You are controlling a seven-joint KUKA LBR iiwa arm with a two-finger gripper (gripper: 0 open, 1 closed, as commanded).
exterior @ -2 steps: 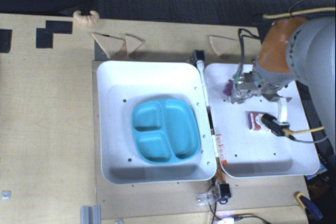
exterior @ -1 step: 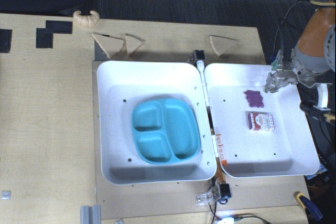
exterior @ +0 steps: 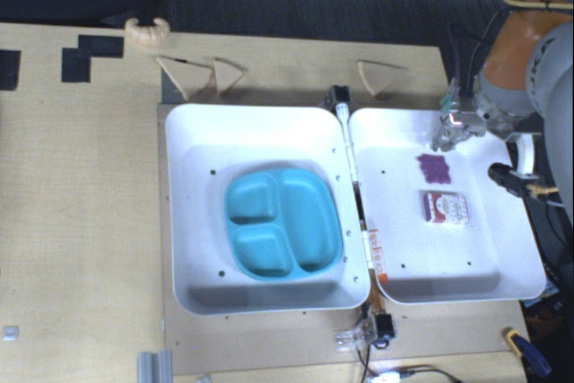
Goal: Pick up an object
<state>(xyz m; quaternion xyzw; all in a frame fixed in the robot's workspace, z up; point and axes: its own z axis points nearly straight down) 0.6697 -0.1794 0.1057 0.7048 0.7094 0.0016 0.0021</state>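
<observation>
Grey arm point(exterior: 529, 76) reaches from right; fingers point(exterior: 446, 135) low over right bin point(exterior: 395, 220), spread unclear, seemingly above purple object point(exterior: 434, 168).

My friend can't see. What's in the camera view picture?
A robot's end effector hovers at the right bin's far edge, near a purple thing and a small packet. The left bin holds a blue divided tray.
</observation>
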